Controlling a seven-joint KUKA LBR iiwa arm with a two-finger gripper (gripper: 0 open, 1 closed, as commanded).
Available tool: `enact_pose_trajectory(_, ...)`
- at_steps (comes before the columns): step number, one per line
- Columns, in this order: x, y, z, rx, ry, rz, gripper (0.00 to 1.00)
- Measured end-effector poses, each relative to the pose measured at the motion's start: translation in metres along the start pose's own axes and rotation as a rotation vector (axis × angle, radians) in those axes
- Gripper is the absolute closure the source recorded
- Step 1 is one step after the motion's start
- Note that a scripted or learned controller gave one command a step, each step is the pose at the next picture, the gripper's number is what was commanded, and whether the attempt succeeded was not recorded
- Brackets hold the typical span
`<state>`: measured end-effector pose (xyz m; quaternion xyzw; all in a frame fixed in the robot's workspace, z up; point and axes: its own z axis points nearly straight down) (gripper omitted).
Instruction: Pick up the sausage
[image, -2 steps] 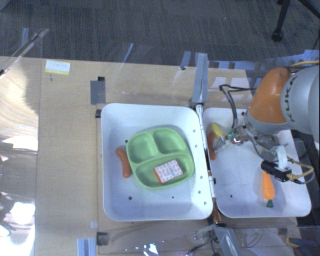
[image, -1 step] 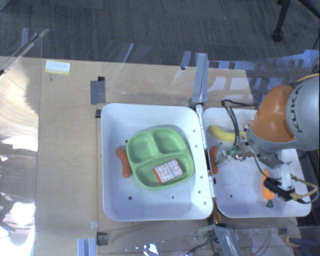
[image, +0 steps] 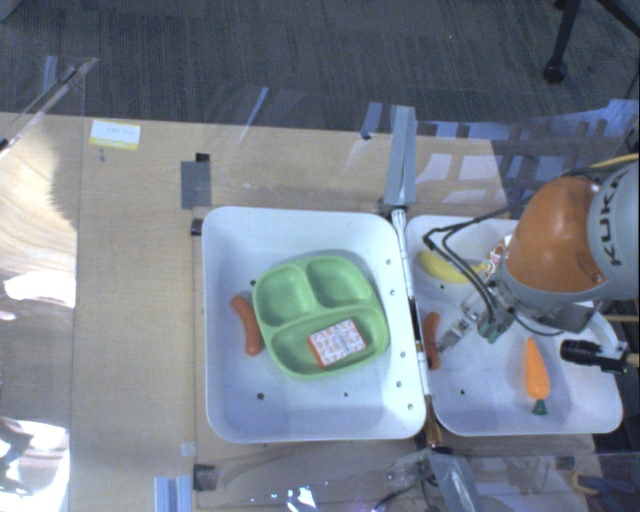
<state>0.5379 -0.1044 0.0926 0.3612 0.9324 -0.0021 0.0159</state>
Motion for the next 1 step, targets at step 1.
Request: enact_pose_trajectory(1, 0.0317, -0.0317, 0.0015, -0.008, 0.013, -0.545, 0.00)
